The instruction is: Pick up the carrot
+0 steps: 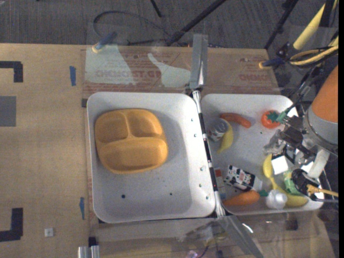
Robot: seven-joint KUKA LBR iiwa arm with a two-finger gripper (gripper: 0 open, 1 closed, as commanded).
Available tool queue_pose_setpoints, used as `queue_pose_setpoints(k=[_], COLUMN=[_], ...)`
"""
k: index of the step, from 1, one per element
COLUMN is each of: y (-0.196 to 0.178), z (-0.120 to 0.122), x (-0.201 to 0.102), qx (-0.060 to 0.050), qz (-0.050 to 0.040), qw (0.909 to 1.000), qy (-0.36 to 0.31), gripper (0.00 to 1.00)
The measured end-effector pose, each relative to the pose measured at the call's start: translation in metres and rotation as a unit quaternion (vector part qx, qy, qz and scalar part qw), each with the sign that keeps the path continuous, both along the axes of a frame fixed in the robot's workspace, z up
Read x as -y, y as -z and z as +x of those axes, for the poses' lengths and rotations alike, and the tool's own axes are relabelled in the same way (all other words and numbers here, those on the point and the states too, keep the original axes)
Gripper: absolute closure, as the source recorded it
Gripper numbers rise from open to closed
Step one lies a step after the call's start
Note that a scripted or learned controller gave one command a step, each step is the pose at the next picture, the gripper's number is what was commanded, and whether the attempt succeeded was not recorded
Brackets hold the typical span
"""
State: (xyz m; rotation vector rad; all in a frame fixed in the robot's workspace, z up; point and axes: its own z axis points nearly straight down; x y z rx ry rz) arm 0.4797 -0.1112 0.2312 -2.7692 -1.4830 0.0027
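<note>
While the carrot (243, 199) lies along the lower edge of the right bin (252, 144), at lower centre-right of frame, the gripper (287, 144) hangs upper right of it over clutter; its state cannot be told. Judgement: approach from above, straddle the orange body crosswise, clear of the card (239, 177) and the banana (294, 200) nearby.

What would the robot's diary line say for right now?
task: pick up carrot | carrot: lying at right bin front edge | gripper: above bin's right side, away from carrot | status: not picked
</note>
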Motion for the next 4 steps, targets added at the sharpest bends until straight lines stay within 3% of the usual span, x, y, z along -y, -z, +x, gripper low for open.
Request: queue_pose_setpoints(k=[1,2,3,4], y=[-0.019,-0.112,-0.06,-0.023], z=[0.0,0.0,-0.001,0.042], x=[-0.058,-0.044,-0.021,-0.072], qx=[0.0,0.0,-0.002,-0.001], qz=[-0.0002,-0.0001,0.0004,-0.0002], qw=[0.9993,0.9957,0.9926,0.9767], qy=[0.038,0.092,0.121,0.215], gripper=[1.0,1.0,1.0,1.0])
